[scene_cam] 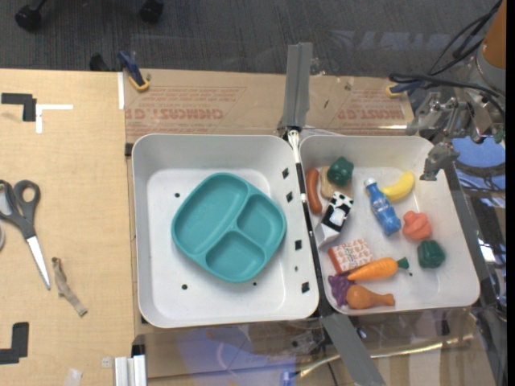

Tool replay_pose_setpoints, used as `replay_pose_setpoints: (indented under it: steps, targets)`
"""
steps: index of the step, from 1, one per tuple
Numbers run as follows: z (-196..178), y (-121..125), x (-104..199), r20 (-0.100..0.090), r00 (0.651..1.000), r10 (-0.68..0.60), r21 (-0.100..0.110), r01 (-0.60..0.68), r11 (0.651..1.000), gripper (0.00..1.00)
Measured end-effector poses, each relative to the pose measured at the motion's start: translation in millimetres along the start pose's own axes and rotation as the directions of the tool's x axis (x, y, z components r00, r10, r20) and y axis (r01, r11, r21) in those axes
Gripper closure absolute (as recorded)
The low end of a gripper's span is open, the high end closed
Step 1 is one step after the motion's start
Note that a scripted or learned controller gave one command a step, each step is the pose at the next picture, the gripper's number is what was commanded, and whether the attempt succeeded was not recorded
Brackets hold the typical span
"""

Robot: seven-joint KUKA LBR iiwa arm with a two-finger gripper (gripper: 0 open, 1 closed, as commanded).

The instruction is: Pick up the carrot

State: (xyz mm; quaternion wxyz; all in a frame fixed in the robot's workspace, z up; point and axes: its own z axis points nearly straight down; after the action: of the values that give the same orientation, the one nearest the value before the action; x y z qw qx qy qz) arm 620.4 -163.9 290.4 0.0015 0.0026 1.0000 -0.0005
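Note:
The carrot [373, 269] is orange with a green top pointing right. It lies on its side in the front part of the right bin [463, 292], between a red-and-white box [350, 254] and an orange drumstick-shaped toy [370, 297]. My gripper [435, 161] hangs over the back right corner of that bin, well behind the carrot and to its right, with nothing seen in it.
The right bin also holds a blue bottle [383, 207], a banana [397, 186], a hot dog [314, 190], a black-and-white carton [338, 210], green toys [340, 170] [430, 253] and a salmon toy [416, 225]. A teal divided plate [229, 227] lies in the left bin [153, 240]. Scissors [28, 223] rest on the bench.

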Motion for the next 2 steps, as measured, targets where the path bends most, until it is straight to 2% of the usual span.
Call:
replay_pose_setpoints:
  steps: [1,2]
  targets:
    - [125.5,32.3,92.2,-0.002,1.000,-0.009,-0.001,0.009,1.000,0.00]
    - [194.7,60.3,122.2,0.013,1.000,0.009,0.002,-0.009,1.000,0.00]
